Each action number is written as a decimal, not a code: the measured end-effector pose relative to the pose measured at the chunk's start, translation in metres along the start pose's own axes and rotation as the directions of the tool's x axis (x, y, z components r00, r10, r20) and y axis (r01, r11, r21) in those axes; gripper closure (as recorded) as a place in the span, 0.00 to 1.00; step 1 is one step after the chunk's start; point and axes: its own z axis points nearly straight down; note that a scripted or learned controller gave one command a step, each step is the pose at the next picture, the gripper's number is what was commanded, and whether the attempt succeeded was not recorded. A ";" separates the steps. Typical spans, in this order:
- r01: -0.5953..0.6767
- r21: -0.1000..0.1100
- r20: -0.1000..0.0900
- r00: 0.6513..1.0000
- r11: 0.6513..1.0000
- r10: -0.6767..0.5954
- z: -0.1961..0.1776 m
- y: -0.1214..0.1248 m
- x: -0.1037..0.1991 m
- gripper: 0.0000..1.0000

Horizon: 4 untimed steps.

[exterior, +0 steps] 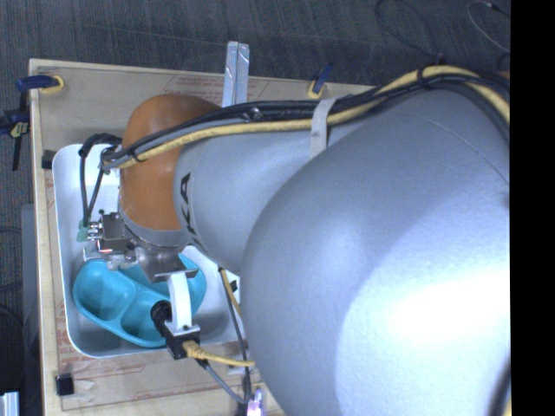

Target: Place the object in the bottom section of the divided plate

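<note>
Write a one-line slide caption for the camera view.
Grey arm with orange band reaches over the left white bin, its wrist above the blue divided plate.

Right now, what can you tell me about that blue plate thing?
The divided plate is bright blue and looks like smooth, shiny plastic. It lies flat in the left white bin, near that bin's front end. A raised ridge splits its hollows. The arm's wrist hangs over its right part and hides it.
</note>
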 end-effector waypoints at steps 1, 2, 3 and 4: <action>0.044 -0.002 -0.001 0.999 0.999 -0.044 0.121 0.000 -0.041 1.00; -0.160 -0.002 -0.001 0.987 0.987 0.160 -0.115 0.004 -0.045 1.00; -0.273 0.002 0.002 0.962 0.962 0.273 -0.016 0.005 -0.064 1.00; -0.342 0.003 -0.004 0.940 0.940 0.342 0.118 -0.002 -0.040 1.00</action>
